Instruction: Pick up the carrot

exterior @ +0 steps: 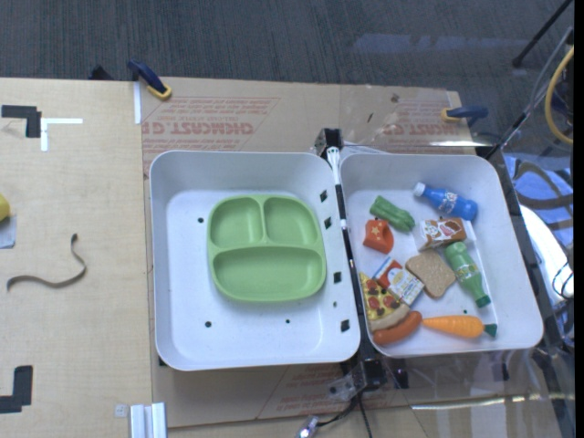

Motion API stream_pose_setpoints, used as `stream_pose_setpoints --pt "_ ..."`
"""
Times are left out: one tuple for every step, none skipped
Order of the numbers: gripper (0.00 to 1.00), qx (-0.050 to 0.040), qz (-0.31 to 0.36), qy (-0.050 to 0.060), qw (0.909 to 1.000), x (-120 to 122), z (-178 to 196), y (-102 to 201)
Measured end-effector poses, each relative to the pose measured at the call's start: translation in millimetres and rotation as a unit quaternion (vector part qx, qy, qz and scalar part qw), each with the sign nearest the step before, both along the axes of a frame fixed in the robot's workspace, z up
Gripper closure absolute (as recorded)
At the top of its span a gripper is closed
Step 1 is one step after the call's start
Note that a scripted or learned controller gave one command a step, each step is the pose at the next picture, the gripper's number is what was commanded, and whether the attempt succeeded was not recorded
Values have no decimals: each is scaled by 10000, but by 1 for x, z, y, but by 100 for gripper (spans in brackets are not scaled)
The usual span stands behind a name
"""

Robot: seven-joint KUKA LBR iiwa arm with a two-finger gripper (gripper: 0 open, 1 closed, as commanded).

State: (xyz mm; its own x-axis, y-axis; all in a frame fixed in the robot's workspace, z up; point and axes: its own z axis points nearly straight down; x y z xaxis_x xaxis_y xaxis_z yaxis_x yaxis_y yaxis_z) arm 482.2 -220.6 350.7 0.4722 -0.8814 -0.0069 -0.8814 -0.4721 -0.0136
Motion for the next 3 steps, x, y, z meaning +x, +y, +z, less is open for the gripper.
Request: stream_pose_setpoints --pt "0 1 4 5 10000 0 0 0" --pt "100 34 -23 -17 10000 2 8 1" --pt "0 35 -18 -13 10000 2 8 1"
